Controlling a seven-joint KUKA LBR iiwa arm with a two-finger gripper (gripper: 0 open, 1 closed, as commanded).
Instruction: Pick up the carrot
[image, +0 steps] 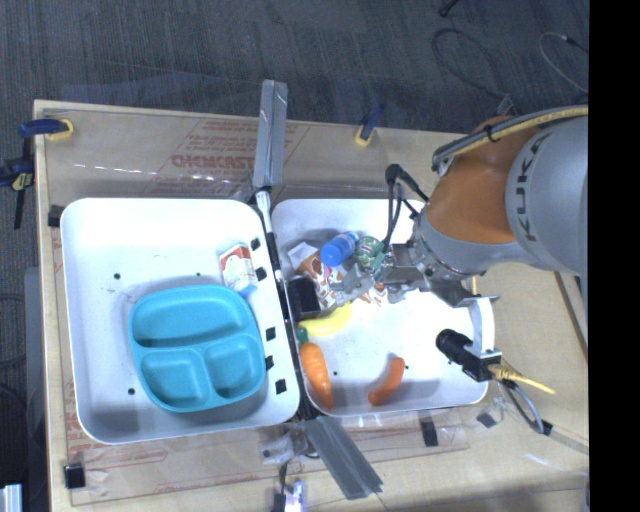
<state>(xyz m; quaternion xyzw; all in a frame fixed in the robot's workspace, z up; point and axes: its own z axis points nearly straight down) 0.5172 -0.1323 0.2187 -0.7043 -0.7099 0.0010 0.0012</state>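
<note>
The carrot (316, 372) is orange with a green tip at its top. It lies near the front left corner of the right bin (455, 392), close to the wall between the bins. My gripper (352, 287) hangs over the middle of that bin, above a clutter of items and behind the carrot, apart from it. The grey arm with its orange band (478, 205) comes in from the right. Nothing can be seen held in the gripper.
A reddish sausage-shaped item (387, 380) lies right of the carrot. A yellow banana (328, 322), a black item (300, 298) and a blue-capped bottle (341, 250) sit behind it. The left bin (90, 300) holds a blue divided tray (195, 345) and a small carton (237, 268).
</note>
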